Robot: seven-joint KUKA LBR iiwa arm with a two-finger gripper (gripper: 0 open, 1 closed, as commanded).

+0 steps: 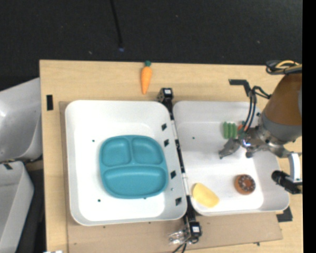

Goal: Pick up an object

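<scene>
The gripper (233,147) hangs low over the right bin (210,121), near its upper middle, with the arm (283,108) coming in across the bin's right wall. Its two fingers (227,149) point left and stand slightly spread, with nothing between them. A small green object (230,129) lies just above the fingertips, close beside them, though contact cannot be judged. Below the gripper the bin floor is bare, and so is the stretch left of it up to the wall shared with the other bin. A brown round piece (245,183) sits near the lower right corner, and a yellow piece (205,195) lies against the lower left corner close to the front rim. The left bin (81,141) holds a blue tray (132,166) in its middle, with bare margin all round. A toy carrot (146,77) lies on the bench (200,78) beyond both bins.
</scene>
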